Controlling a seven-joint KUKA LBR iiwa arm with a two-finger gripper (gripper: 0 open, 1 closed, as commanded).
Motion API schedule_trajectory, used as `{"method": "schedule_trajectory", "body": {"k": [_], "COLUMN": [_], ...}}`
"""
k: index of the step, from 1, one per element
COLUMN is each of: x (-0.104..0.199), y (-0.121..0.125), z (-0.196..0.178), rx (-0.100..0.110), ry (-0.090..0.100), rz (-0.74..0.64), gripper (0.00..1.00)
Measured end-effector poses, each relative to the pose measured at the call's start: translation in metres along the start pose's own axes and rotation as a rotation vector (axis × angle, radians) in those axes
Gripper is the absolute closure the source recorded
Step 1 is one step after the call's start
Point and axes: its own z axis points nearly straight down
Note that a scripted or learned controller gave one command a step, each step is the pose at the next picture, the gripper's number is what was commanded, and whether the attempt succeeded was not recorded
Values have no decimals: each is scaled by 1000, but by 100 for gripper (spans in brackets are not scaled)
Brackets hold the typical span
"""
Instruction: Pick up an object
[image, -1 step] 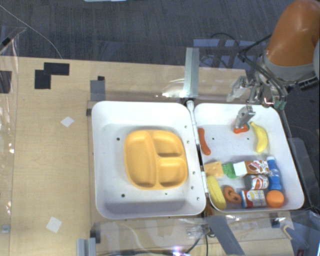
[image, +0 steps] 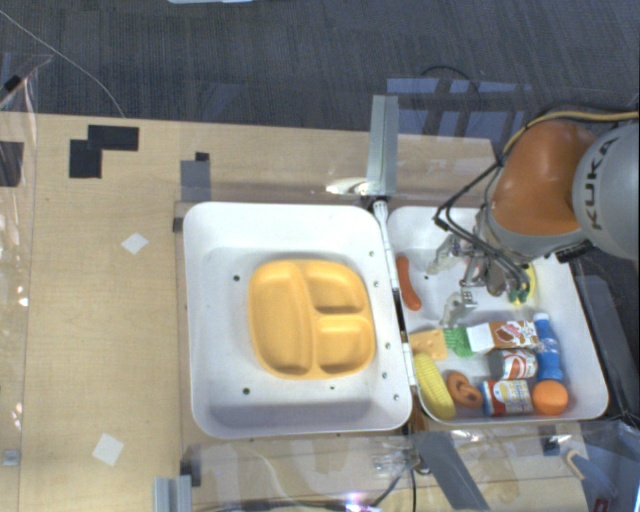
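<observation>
My gripper (image: 462, 303) hangs over the right bin (image: 590, 330), under the orange band of the arm (image: 535, 180). It sits just above a green object (image: 458, 342) and a yellow wedge (image: 428, 343). A red-orange hot dog (image: 407, 282) lies to its left by the bin wall. Nearby lie a yellow corn cob (image: 430, 378), a brown doughnut (image: 460, 388), a white and red packet (image: 515, 333), a can (image: 510, 397), a blue bottle (image: 547, 346) and an orange ball (image: 550, 397). Nothing shows between the fingers.
The left bin (image: 210, 300) holds a yellow divided tray (image: 310, 317). A metal post (image: 383, 150) stands behind the divider between the bins. Cables trail from the wrist over the right bin's far side.
</observation>
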Motion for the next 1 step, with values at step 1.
{"method": "schedule_trajectory", "body": {"k": [1], "x": [-48], "y": [-39], "z": [-15], "rx": [0], "ry": [-2], "rz": [387], "gripper": [0]}}
